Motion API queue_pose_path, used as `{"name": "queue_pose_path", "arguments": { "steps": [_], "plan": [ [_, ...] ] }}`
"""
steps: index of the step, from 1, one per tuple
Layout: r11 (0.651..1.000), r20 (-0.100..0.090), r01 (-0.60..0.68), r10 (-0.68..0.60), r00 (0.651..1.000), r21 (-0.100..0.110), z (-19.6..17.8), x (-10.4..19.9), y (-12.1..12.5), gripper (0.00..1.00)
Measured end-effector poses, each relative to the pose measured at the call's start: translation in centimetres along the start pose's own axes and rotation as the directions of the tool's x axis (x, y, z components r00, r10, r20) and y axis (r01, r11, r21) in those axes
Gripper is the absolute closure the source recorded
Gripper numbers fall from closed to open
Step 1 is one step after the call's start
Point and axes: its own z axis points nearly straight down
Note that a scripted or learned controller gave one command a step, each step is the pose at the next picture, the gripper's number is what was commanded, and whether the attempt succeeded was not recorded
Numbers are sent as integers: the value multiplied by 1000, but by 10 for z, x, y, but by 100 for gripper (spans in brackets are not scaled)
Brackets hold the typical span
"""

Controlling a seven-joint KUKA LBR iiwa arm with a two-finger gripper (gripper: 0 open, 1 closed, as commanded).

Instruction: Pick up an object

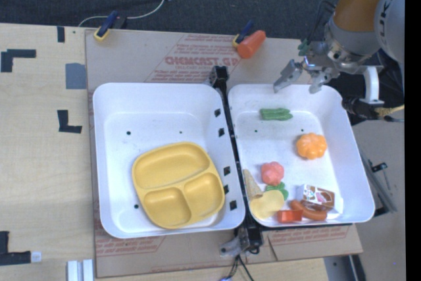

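My gripper (302,79) hangs open above the far rim of the right bin (348,135), its two grey fingers spread with nothing between them. Just below it in the bin lies a green bean pod (275,114). Further toward the front sit an orange fruit (310,146), a pink-red strawberry (272,172), a cone-shaped piece (252,184), a yellow round piece (266,205), a small green piece (277,189), a brown and white packet (318,195) and red sausages (304,210).
The left bin (112,141) holds a yellow divided plate (177,184). An orange clamp (250,44) and a yellow-blue clamp (106,27) grip the cardboard at the back. A black cable runs across the dark floor beyond.
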Motion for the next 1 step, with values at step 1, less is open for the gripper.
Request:
{"name": "queue_pose_path", "arguments": {
  "steps": [1],
  "plan": [
    [1000,-2,-2,2,1000,12,161,-3,-27,0]
  ]
}}
